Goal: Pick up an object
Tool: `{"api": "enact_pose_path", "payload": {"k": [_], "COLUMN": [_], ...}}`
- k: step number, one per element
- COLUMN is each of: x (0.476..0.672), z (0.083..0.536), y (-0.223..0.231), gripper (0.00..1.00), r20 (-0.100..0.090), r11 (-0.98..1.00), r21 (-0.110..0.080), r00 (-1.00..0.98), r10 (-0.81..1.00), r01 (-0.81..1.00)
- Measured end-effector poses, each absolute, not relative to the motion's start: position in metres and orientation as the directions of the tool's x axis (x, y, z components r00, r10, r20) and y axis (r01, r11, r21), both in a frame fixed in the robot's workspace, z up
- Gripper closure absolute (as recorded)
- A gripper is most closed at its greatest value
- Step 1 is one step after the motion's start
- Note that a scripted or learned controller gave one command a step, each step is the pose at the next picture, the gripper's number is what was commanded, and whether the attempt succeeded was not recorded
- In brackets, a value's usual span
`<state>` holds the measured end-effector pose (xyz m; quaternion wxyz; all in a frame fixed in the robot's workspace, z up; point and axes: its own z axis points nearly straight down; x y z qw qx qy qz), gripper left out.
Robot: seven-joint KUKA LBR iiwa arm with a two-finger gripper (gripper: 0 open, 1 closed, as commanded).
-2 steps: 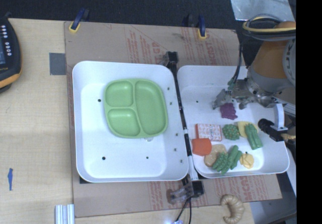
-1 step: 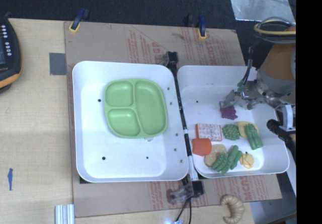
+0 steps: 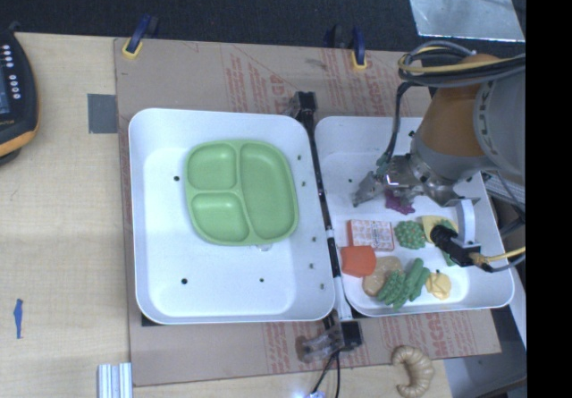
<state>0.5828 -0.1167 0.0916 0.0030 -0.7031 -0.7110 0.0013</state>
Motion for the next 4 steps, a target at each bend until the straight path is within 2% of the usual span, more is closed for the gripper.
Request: {"api": "enact_pose_path", "payload": {"k": [1, 2, 3, 4], "x": [0.608, 0.608, 0.607, 0.608], "z": [0.093, 0.104, 0.103, 0.114], "y": [-0.169, -0.168, -0.167, -0.168], "gripper": [0.00, 1.00, 0.00, 1.00], "r20": [-0.003, -0.001, -0.001, -0.002], "r11": [0.000, 0.003, 0.003, 0.003], "r21": [0.000, -0.002, -0.003, -0.002], "r00": [0.000, -0.003, -0.003, -0.003], "r10": [1.000, 1.000, 1.000, 1.000], "r01": [1.000, 1.000, 1.000, 1.000]}}
